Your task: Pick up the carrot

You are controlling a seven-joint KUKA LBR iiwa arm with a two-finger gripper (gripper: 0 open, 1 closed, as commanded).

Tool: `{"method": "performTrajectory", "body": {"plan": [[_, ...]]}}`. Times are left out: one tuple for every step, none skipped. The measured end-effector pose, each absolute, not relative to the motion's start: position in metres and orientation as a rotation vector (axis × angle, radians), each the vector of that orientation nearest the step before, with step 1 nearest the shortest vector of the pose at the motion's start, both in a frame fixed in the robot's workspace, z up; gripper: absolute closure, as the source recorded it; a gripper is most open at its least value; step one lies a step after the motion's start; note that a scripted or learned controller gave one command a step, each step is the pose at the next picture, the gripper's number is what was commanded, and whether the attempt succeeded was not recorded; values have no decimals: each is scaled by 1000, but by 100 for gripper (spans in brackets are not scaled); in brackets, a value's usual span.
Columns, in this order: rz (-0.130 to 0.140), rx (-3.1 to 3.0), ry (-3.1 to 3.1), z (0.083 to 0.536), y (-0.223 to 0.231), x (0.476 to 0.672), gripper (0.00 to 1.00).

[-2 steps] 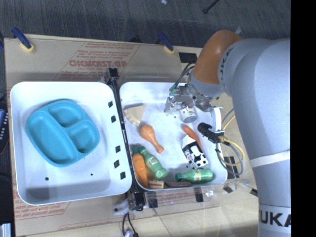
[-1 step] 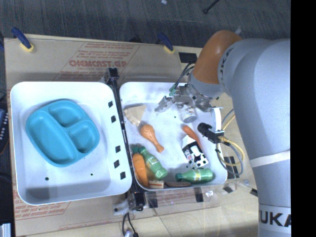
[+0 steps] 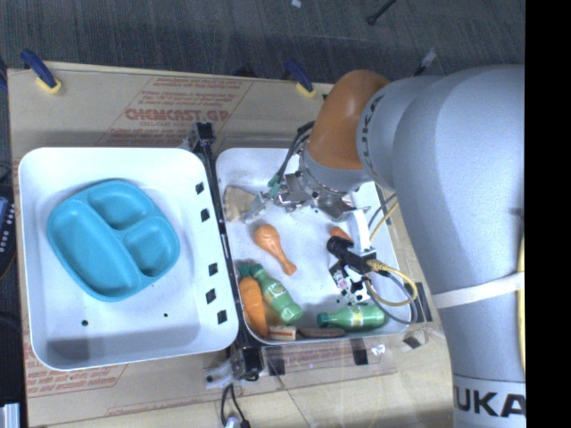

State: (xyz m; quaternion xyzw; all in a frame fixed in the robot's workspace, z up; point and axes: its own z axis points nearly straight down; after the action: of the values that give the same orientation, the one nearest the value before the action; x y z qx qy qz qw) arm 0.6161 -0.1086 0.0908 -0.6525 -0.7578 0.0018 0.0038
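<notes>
Arm [image 3: 455, 203] overhead; carrot [image 3: 252, 303] lies near-to-far (long axis).

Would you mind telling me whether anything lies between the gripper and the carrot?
Yes: the drumstick lies between the gripper and the carrot, and a green bottle lies close against the carrot's side.

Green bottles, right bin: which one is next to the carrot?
The left green bottle, lying at a slant alongside the carrot by the right bin's left wall. The right green bottle lies crosswise at the near wall, apart from the carrot.
</notes>
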Motion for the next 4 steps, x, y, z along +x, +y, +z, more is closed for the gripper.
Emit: {"method": "performTrajectory", "body": {"plan": [[9, -2414, -2005, 92, -117, 620, 0], [14, -2668, -1639, 91, -114, 597, 0], [12, -2646, -1683, 91, -101, 538, 0], [15, -2637, -1689, 101, -101, 538, 100]]}}
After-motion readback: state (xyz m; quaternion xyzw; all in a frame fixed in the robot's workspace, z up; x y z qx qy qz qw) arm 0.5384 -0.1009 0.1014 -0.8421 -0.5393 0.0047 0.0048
